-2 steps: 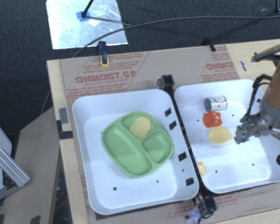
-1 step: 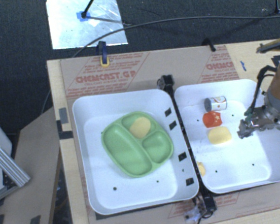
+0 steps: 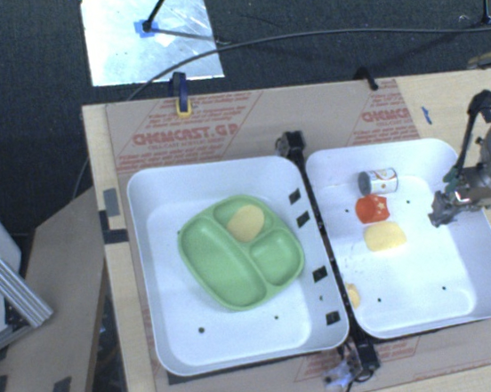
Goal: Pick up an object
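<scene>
In the left bin, a green divided plate point(image 3: 240, 254) holds a yellowish piece. In the right bin point(image 3: 439, 300) lie a small can point(image 3: 378, 181), a red piece point(image 3: 372, 209) and a yellow piece point(image 3: 384, 237). The pincer point(image 3: 443, 208) hovers just right of them; I cannot tell how it stands. It should centre over one piece before descending.

Two bins point(image 3: 161, 273), one tray point(image 3: 230, 282), five objects point(image 3: 384, 237)

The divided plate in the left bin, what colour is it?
Light green. The divided plate shows plainly in the camera view, with a pale yellow item in its upper compartment.
</scene>
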`<state>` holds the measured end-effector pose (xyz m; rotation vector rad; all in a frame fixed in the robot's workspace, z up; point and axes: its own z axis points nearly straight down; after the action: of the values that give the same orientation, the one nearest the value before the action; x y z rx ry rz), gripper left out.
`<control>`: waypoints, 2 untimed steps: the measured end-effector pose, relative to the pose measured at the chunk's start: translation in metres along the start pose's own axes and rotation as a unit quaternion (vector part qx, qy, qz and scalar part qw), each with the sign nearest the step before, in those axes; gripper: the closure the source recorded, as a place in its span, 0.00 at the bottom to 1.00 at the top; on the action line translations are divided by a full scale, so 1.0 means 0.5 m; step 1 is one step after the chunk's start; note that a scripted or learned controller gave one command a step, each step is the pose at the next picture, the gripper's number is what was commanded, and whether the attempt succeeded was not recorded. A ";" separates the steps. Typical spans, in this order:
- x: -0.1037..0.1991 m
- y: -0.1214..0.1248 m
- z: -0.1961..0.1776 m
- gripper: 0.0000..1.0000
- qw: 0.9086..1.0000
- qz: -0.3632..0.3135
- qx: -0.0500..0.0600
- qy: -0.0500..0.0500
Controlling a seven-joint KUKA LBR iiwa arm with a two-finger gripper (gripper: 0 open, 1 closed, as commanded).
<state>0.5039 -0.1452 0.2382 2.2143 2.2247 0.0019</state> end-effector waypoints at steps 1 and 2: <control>0.114 0.029 0.012 1.00 1.000 0.000 0.000 0.000; 0.227 0.062 0.019 1.00 1.000 0.001 0.000 0.000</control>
<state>0.5342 -0.0316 0.2289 2.2161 2.2239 0.0030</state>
